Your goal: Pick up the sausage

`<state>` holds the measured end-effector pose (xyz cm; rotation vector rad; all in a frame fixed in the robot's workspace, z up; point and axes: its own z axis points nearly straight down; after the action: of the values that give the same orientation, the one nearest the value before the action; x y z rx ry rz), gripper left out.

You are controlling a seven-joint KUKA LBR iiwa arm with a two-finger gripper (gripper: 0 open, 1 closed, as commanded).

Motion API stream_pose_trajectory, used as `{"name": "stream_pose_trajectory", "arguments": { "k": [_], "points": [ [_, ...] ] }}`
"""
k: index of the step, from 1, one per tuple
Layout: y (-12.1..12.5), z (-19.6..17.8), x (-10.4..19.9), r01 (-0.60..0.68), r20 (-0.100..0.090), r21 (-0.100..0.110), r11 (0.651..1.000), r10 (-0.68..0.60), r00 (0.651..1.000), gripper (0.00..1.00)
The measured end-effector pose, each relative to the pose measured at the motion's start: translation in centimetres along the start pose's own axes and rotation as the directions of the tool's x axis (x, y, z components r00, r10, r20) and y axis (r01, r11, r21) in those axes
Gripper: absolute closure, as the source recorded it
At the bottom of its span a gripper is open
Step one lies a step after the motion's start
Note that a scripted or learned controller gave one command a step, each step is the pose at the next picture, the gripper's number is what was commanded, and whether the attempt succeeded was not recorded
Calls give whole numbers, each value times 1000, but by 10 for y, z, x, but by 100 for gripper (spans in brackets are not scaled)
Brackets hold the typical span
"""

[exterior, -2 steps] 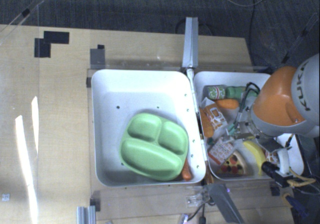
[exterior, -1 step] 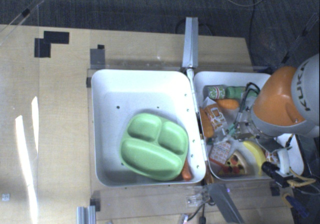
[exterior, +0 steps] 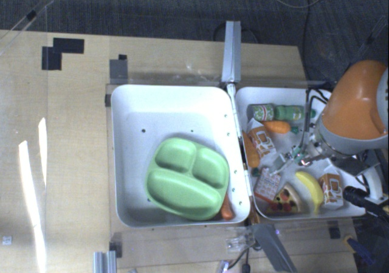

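looking down on the counter (exterior: 73, 162), we see two white bins side by side. the left bin (exterior: 130, 114) holds a green divided plate (exterior: 187, 177), lying flat toward its near right part. tucked between that plate and the bin's near right corner is a small orange-brown piece (exterior: 227, 210), which may be the sausage, though most of it is hidden and we cannot be sure.

the right bin (exterior: 243, 100) is crowded. a green bottle (exterior: 276, 112) lies on its side along the far wall, with an orange carrot (exterior: 278, 126) just beside it. an orange carton (exterior: 260, 143) sits near the left wall, a red and white packet (exterior: 267, 183) lies nearer us, a yellow banana (exterior: 310, 188) rests toward the near wall, and another small orange carton (exterior: 331, 190) lies to its right.

the arm (exterior: 358, 107), with its orange band, reaches over the right bin. its jaws (exterior: 298, 155) hang above the clutter in the middle of that bin, and we cannot tell how they stand.
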<state>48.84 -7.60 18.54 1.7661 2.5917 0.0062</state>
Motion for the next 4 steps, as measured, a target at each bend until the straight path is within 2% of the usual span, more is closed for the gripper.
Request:
{"name": "stream_pose_trajectory", "arguments": {
  "k": [1, 2, 3, 4],
  "points": [
    [33, 82, -34, 13, -1, 3, 1000, -13, 1000, 0],
    [-4, 96, -19, -27, 6, -10, 1000, 27, 1000, 0],
    [-11, 78, -27, -173, 0, 1, 985, 173, 985, 0],
    [35, 97, -50, -311, 1, -2, 950, 311, 950, 0]
  ]
}}
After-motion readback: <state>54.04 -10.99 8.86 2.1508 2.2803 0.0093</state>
